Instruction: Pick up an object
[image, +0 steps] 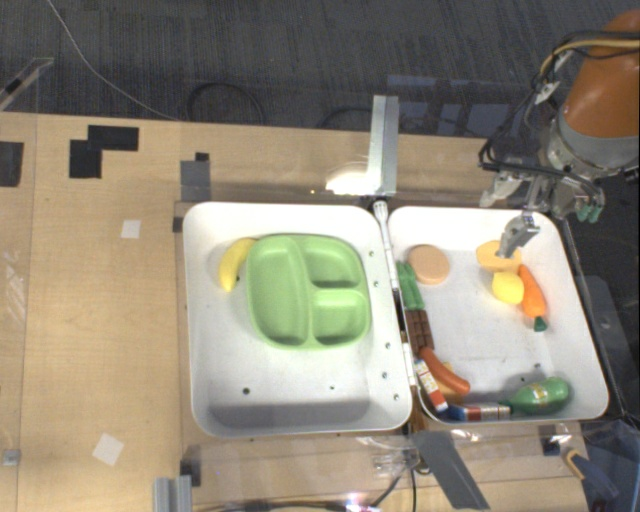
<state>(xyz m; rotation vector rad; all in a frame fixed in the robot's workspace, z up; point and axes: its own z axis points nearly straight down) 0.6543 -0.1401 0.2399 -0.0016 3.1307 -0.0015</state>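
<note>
Gripper (518, 238) hangs over far part of right bin (590, 345), jaw state can't tell. Tip sits at orange slice (490, 254), contact unclear. Yellow lemon (508, 287) and carrot (531, 292) just near of it. Tan round disc (430, 264) left. Left bin (205, 330) has green divided plate (305, 290), banana (233, 263).

This is a robotics lab or test cell, not a home. A pale wooden bench (90, 330) carries two shallow white bins (215, 400) side by side, fixed by metal brackets (384, 140) at their edges. Black marker patches (100, 147) sit near the bench's far left corner. Loose cables (100, 70) trail over grey carpet (300, 50) beyond the far edge. Toy food (432, 264) lies in the right bin.
</note>
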